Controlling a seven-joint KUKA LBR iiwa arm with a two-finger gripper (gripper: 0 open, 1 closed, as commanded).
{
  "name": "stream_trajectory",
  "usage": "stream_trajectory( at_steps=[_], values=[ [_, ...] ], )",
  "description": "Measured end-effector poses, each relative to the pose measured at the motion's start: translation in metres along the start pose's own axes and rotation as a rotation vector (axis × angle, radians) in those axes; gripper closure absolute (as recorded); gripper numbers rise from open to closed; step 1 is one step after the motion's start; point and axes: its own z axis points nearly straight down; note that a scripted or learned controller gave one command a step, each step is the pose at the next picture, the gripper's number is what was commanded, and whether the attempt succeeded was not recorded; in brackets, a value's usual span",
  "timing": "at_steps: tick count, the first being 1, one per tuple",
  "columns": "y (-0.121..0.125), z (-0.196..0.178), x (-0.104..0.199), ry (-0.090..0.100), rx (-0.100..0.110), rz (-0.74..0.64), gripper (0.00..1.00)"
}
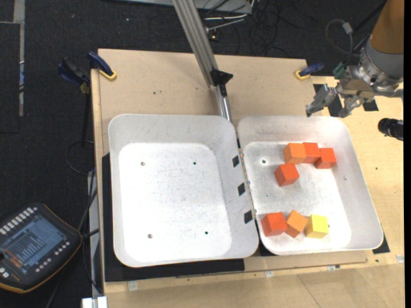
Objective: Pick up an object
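Several small blocks lie in the right bin [359, 191]. At its back, two orange blocks [302, 151] and a red-orange block [326, 158] sit in a row, with another red-orange block [286, 174] just in front of them. Near the front sit a red block [274, 224], an orange block [297, 222] and a yellow block [317, 226], side by side. My gripper [329, 101] hangs above the bin's back right rim, away from all the blocks. Its fingers stand apart with nothing between them.
The left bin [128, 172] lies beside the right one. A slanted metal pole [199, 37] reaches down to the gap between the bins at the back. Clamps sit at the board's back corners. A teach pendant [32, 242] lies at the lower left.
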Motion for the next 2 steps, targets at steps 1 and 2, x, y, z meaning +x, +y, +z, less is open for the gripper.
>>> stream_trajectory(
  at_steps=[1, 2],
  values=[
    [0.000, 0.000, 0.000, 0.000, 0.000, 0.000, 0.00],
    [-0.002, 0.044, -0.002, 0.000, 0.004, 0.003, 0.00]
  ],
)
